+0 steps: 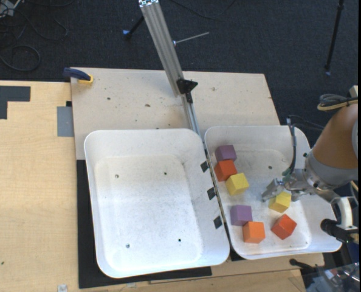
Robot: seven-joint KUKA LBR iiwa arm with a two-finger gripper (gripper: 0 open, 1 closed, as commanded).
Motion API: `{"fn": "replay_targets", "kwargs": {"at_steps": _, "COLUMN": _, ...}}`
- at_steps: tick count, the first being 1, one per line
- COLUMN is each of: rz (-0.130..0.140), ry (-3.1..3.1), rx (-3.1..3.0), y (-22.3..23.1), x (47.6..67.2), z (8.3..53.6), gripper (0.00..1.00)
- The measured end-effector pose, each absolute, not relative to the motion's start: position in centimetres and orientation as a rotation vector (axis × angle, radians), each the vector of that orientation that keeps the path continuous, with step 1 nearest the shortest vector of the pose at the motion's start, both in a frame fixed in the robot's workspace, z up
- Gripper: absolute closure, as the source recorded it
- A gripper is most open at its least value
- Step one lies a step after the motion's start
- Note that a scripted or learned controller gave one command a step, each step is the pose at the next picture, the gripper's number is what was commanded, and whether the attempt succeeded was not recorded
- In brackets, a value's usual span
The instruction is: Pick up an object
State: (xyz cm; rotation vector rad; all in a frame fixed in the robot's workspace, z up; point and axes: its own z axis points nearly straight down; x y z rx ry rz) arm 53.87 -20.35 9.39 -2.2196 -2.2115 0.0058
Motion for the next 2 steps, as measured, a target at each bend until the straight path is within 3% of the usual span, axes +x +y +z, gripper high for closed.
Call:
{"fn": "replay_targets", "kwargs": {"at_steps": 1, "rz": 0.003, "ry": -2.205, "rx": -2.231, "y": -20.5, "x": 53.9, "z": 10.6, "gripper": 1.00}}
{"fn": "replay_targets", "kwargs": {"at_steps": 2, "rz": -0.002, "ry": -2.221, "rx": -2.226, "y": -20.7, "x": 54.0, "z": 17.0, "gripper": 1.00}}
